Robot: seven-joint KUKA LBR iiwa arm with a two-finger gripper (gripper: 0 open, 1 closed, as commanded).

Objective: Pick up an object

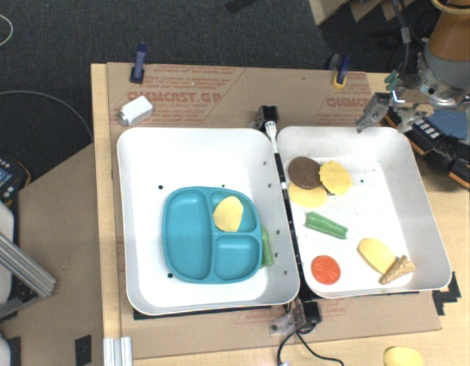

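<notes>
Your claw point(378, 111) waits at 1 o'clock over the right bin point(425, 197), whether spread I cannot tell, so descend straight on the green piece point(326, 225) lying apart at the centre.

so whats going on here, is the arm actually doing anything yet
Not yet. The arm's gripper hangs above the far edge of the right bin, holding nothing. That bin holds toy food: a brown disc, two yellow discs, a green piece, a red disc and a yellow piece. In the left bin, a teal divided tray carries one yellow piece.
</notes>
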